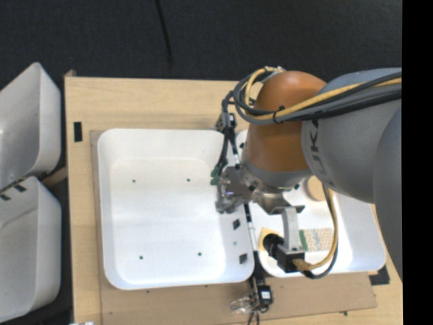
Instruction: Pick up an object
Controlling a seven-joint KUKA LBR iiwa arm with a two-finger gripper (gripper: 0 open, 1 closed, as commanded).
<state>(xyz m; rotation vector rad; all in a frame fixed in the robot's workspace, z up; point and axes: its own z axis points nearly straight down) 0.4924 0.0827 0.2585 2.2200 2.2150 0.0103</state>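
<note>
Grey hand [230, 195] over left bin's [162, 208] inner rim

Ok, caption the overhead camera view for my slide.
Orange-banded arm hangs over the right bin, close beside the left bin.

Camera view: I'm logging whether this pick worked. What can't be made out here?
Claw: small, crowded by the arm above it; whether it holds anything cannot be told.
Right bin: most of its floor lies under the arm.
Pale round thing: half covered by the arm; unidentifiable.
Patterned thing: too small to identify.
</note>
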